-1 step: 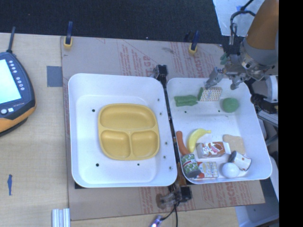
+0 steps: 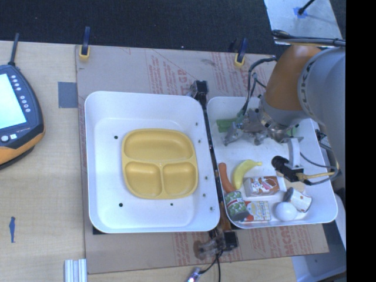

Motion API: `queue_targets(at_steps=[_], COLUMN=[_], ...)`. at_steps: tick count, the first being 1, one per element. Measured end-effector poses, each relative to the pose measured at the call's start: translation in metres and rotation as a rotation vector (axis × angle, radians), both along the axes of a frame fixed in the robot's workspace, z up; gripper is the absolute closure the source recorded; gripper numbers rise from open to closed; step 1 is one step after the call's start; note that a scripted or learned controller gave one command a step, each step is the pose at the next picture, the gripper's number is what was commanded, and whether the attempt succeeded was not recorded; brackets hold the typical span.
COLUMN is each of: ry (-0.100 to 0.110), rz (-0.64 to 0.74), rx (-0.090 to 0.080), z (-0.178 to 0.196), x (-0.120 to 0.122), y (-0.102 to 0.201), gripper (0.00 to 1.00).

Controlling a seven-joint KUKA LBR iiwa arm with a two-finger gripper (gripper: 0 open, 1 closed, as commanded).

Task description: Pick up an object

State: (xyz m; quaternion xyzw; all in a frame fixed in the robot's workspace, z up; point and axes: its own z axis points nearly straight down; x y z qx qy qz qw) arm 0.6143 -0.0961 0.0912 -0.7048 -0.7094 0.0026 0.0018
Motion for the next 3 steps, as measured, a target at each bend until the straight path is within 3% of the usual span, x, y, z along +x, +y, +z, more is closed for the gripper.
queue_targets(at_steps=[1, 2, 3], ry=[-0.003, -0.001, -0.003], rz=[-0.003, -0.002, -0.002], rx=[0.002, 0.000, 0.002], z=[0.001, 0.000, 0.001], x=[0.042, -0.049, 0.042], y=[-0.030, -0.065, -0.013], gripper=[0.00, 0.00, 0.00])
